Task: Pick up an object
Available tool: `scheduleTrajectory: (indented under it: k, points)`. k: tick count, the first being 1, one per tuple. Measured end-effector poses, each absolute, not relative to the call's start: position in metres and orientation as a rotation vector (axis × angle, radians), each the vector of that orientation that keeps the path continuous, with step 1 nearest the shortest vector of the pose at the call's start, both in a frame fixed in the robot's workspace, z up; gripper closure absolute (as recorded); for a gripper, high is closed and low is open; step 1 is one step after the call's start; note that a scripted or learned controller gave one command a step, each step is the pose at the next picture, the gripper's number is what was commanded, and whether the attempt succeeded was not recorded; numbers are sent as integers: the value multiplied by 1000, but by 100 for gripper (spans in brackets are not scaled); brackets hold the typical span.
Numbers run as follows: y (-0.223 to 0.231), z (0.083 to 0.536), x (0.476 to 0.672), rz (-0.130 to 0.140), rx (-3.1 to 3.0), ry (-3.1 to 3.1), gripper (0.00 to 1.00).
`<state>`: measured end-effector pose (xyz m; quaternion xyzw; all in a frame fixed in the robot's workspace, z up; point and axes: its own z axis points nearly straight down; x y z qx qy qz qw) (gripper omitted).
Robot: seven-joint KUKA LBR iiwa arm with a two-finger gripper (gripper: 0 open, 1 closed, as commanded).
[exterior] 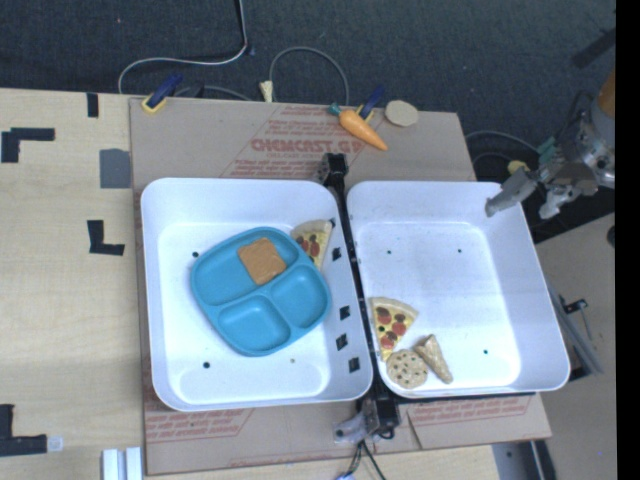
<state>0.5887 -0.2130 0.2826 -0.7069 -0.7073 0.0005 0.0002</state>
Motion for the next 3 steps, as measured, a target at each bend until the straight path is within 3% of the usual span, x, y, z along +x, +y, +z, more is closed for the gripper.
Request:
scheduleTrajectory:
  k: [1,2,3]
  points:
    - [-176,212,555,7,-2213,-2216,0]
    - [-109,196,561,0,-2210,-2226,0]
    - [-103,81,588,-1,-2223,-2229,0]
